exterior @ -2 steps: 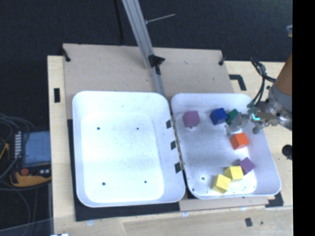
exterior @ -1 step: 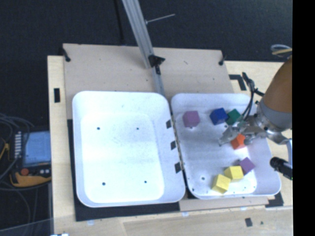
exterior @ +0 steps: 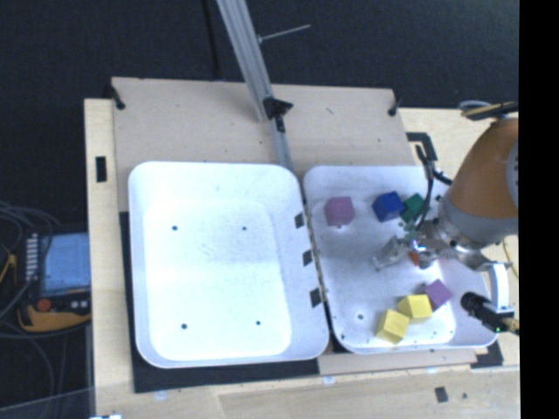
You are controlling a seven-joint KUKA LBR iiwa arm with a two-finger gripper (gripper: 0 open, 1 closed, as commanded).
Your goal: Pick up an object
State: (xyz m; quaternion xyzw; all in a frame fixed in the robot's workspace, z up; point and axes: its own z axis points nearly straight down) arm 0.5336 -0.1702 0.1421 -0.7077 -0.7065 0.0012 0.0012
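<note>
I see my gripper (exterior: 393, 253) low in the right bin (exterior: 349, 321). A blue cube (exterior: 387, 206) lies just behind it. Two yellow cubes (exterior: 404, 315) lie in front of it.

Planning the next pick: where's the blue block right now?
The blue block lies in the right bin, near its far edge, with a green block touching its right side and the pink block off to its left.

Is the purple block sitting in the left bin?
No. The purple block lies in the right bin, near its upper left corner, apart from the blue block.
</note>
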